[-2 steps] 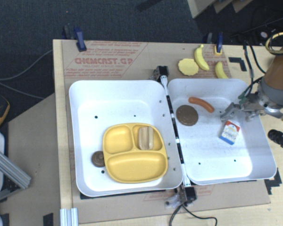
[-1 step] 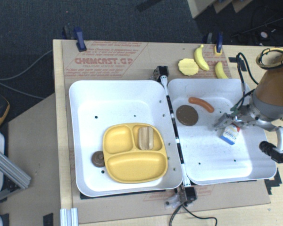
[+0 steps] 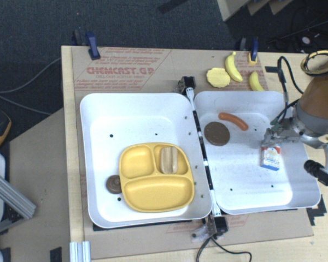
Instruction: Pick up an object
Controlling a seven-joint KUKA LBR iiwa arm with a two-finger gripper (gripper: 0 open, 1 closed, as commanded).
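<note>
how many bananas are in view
2. One banana lies on the bench behind the right bin, beside a yellow round piece; the other lies just right of it, at the bin's back rim.

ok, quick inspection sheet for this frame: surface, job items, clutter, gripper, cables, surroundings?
Surface: bench with left bin and right bin.
Job items: right bin has sausage, brown disc, small carton; left bin has yellow tray and a brown piece.
Clutter: two bananas and a yellow lump on the bench behind the right bin.
Gripper: gripper just above the carton; jaws unclear.
Cables: cable on floor left.
Surroundings: dark carpet.
</note>
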